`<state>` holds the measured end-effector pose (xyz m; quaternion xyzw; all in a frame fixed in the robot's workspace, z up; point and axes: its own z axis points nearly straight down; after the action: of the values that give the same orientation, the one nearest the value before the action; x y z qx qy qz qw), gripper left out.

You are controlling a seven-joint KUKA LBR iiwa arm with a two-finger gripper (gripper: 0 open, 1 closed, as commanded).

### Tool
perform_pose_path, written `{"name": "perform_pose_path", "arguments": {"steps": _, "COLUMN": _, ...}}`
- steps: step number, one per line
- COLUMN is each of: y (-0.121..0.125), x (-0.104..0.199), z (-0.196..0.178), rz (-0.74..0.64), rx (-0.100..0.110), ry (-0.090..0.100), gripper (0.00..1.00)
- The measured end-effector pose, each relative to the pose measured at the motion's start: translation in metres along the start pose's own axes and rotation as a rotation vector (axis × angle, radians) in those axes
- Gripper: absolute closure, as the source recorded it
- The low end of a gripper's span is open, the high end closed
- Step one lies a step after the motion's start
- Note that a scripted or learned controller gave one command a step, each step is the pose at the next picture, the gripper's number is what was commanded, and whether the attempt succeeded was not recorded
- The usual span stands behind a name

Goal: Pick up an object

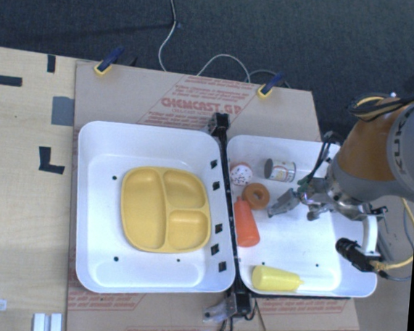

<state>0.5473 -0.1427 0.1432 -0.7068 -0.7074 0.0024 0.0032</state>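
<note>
Over the right bin, about mid-height: the gripper, slanted down and pointing left. Honestly can't tell whether spread or pressed together, too dark and small from this angle. Behind it the arm, coming in from the right over the bin's right rim, orange band on top, grey body bulging past the edge, black cable looped below the wrist.

Closest to the tip: a brown ring, donut-looking, lying flat just left of the gripper, apart from it by a small gap. Just above-left of that, a small white ball with red specks, right up against the bin's left wall. Further back, a little silvery can lying on its side. Below the ring, an orange cylinder, rounded ends, lying lengthwise along the left wall, top end near the ring. Down by the front rim, a yellow lemon-ish piece, well apart from the rest.

Room-wise: everything crowded into the left half of that bin, bare white floor under and below the wrist. Black clips down the seam between the bins.

Next door in the left bin: a yellow divided plate, sitting in the middle, bare floor all round. Under both bins, a cardboard sheet.
</note>
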Motion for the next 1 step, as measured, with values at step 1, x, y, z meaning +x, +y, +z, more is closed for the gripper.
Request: {"name": "perform_pose_path", "arguments": {"steps": 1, "y": -0.0012, "x": 0.001, "z": 0.0543, "rz": 0.0, "rx": -0.001, "ry": 0.0, "gripper": 0.0}}
